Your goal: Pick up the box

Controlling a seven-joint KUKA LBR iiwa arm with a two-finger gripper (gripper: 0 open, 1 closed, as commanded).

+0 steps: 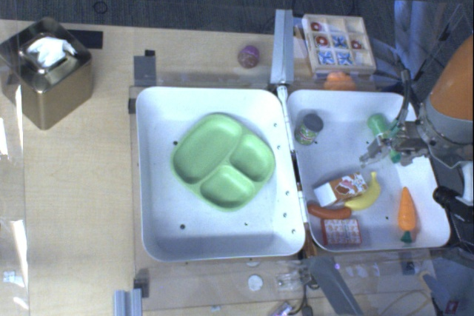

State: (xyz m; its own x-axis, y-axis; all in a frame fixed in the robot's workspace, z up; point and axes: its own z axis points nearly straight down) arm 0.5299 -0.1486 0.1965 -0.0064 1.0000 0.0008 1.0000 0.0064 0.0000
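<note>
Two shallow white bins sit side by side on the tabletop (81, 181): the left bin (159, 233) carries one green divided plate (224, 160) with three compartments, and the right bin (437, 229) carries the smaller items. In the right bin, one box (342, 232), red and flat, lies at the near edge, just beside one red sausage-shaped piece (329, 211). Above these lie one yellow banana (364, 196), touching one small red and white packet (342, 189), and one orange carrot (406, 212) stands apart toward the right wall. One tin can (309, 127) rests by the dividing wall, and one green object (378, 123) lies near the far right corner. The gripper (385, 148) hangs over the right bin between the green object and the banana, well apart from the box; its fingers appear spread apart with nothing between them. Outside the bins stand one tissue box (48, 74) at the left, one purple ball (249, 55), and one patterned game board (337, 44).
</note>
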